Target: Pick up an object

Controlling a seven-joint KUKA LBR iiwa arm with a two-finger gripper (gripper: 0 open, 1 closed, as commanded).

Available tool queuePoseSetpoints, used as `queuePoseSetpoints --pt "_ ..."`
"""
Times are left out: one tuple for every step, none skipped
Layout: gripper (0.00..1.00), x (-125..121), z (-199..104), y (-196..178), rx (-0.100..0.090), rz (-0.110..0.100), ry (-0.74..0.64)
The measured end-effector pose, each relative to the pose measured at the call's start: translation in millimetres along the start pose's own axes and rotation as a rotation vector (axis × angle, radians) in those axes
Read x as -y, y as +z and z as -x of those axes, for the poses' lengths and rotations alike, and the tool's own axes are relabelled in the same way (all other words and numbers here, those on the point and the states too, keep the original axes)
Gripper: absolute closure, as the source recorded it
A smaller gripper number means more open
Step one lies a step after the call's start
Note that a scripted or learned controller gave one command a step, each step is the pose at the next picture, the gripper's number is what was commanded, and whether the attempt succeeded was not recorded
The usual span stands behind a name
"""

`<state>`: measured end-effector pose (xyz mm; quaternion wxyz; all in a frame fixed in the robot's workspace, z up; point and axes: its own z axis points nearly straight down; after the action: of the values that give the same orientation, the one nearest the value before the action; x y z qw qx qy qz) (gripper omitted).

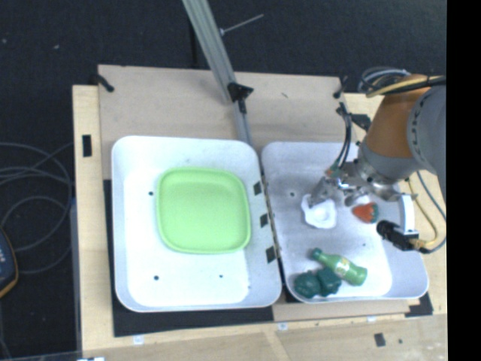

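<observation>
Arm [398, 130] reaching in from 3 o'clock, orange band above wrist, wrist bending down into right bin [285, 171]. Gripper [325, 195] hanging low at bin centre, tips just above white object [320, 215], seemingly touching its top. Finger state: cannot tell. Red object [365, 212] lying at 3 o'clock of white one, beside wrist. Green bottle [340, 267] lying at 5 o'clock, dark green lump [316, 283] touching it. Green plate [203, 210] sitting in left bin [135, 224].
</observation>
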<state>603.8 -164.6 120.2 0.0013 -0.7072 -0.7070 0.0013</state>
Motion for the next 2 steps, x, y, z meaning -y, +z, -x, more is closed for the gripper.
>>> queuePoseSetpoints --pt "0.00 0.2 0.4 20.3 0.001 0.003 0.000" --pt "1.00 -2.1 1.0 5.9 0.001 0.011 0.001"
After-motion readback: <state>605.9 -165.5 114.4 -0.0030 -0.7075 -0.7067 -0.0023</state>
